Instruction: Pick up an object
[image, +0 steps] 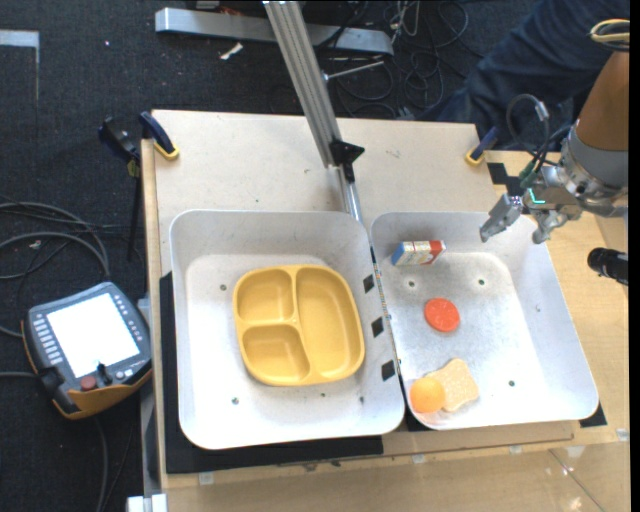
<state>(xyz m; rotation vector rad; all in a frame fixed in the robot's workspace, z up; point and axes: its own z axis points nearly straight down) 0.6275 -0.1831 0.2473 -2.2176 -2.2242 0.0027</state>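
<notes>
The right bin holds a small red, white and blue carton near its far left. A flat red-orange disc lies in the middle. An orange ball rests against a tan bread-like slice at the front left corner. My gripper hovers over the bin's far right edge, open, its two fingers spread with nothing between them. It is well to the right of the carton and above the disc's level.
The left bin contains a yellow three-compartment plate. A metal pole slants up from between the bins. Yellow clamps sit at the bench's far corners. A teach pendant lies on the floor at left.
</notes>
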